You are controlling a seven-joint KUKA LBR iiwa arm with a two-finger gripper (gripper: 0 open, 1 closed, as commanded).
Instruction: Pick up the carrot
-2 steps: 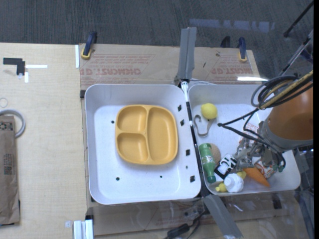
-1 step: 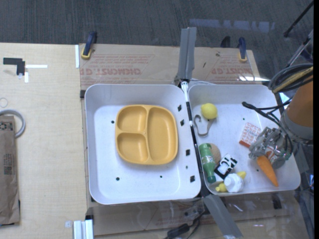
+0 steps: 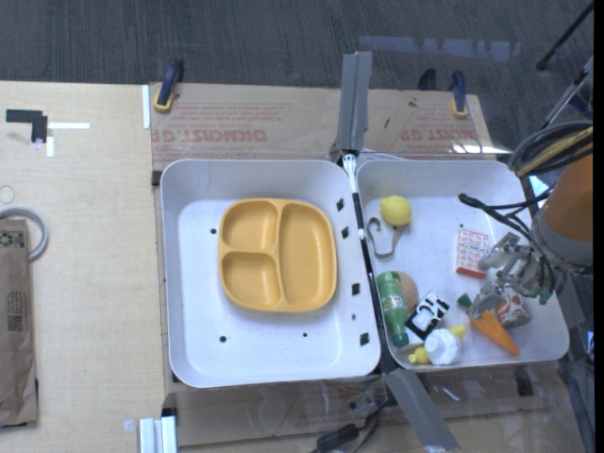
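Note:
The carrot (image 3: 496,332) is orange with a small green top and lies near the front right corner of the right bin (image 3: 444,185), its tip pointing toward the bin's front right. My gripper (image 3: 500,289) hangs low over the right side of that bin, just above and behind the carrot's thick end. The metal wrist parts and cables crowd the spot where the gripper meets the carrot. Whether it touches the carrot I cannot tell.
A yellow divided plate (image 3: 279,253) lies in the left bin (image 3: 189,347). The right bin also holds a lemon (image 3: 396,210), a green bottle (image 3: 391,306), a black-and-white toy (image 3: 429,315), a yellow-and-white toy (image 3: 440,347), a red-printed card (image 3: 472,251) and a metal hook (image 3: 379,240).

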